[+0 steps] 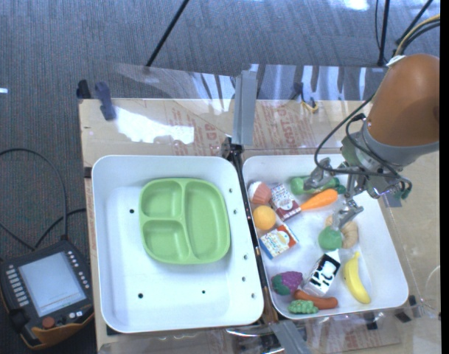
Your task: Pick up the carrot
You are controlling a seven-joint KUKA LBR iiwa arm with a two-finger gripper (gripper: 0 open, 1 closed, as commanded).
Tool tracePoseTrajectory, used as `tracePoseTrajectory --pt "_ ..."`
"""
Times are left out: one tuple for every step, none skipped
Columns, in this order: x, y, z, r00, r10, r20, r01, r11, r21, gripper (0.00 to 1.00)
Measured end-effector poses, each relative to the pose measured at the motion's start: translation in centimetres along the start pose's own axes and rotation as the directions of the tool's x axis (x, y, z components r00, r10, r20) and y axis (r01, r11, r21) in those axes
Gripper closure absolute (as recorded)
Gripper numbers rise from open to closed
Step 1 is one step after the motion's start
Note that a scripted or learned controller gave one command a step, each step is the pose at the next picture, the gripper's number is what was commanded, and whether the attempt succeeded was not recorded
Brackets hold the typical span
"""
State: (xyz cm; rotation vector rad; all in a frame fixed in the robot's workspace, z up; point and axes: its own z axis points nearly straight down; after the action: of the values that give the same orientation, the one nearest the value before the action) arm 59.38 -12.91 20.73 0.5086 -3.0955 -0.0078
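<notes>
The carrot [318,200] is orange and lies at a slant in the upper part of the right bin [390,260]. Its thin end points left toward a small carton, and its thick end lies on the right. My gripper [337,195] hangs low over that thick end and is open. One finger [324,174] stands just above the carrot and the other finger [349,214] just below it to the right, so the carrot's right end lies in the gap. The carrot still rests on the bin floor.
Around the carrot lie a green vegetable [298,185], a small carton [284,201], an orange ball [264,217], a green round toy [329,238] and a potato [349,231]. A banana [355,277] and grapes [287,281] lie nearer the front. The left bin holds a green divided plate [185,220].
</notes>
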Motion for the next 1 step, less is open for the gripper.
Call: tracePoseTrajectory --pt "-1.42 -3.07 11.00 0.998 0.055 0.005 -0.055 0.998 0.003 0.00"
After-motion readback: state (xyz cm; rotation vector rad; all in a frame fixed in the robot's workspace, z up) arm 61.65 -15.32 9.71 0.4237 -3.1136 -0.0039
